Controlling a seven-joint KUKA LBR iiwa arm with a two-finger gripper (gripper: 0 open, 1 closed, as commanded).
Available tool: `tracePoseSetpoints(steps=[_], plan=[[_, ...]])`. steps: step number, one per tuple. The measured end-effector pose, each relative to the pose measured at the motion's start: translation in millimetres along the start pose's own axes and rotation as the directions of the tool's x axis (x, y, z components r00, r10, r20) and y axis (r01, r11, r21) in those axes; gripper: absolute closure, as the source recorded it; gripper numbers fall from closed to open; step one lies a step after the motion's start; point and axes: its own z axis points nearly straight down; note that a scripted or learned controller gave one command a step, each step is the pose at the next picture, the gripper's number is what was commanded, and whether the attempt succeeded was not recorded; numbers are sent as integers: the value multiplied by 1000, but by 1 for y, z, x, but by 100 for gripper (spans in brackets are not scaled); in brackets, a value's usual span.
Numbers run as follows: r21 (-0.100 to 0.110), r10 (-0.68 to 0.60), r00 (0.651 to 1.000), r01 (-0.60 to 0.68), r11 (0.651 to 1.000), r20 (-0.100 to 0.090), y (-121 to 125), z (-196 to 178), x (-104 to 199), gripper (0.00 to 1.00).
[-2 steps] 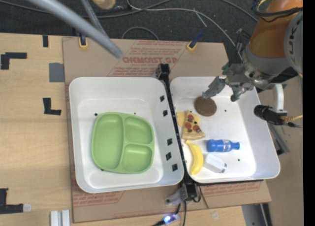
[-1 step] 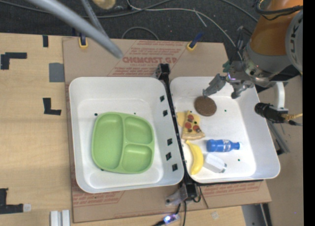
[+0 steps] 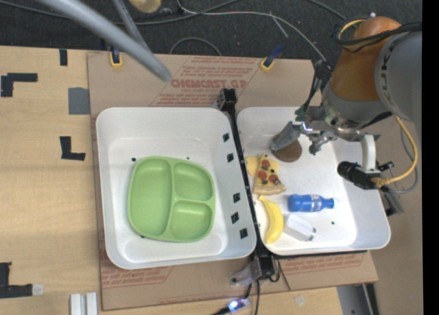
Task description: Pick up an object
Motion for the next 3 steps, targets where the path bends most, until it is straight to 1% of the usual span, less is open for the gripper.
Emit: tracePoseSetpoints(steps=[1, 2, 3], plan=[[1, 0, 1000, 0, 1000, 0, -3, 65, 0, 0], [-8, -1, 1000, 1, 1000, 2, -3, 105, 0, 0], [-9, -2, 1000, 2, 1000, 2, -2, 92, 1, 100]])
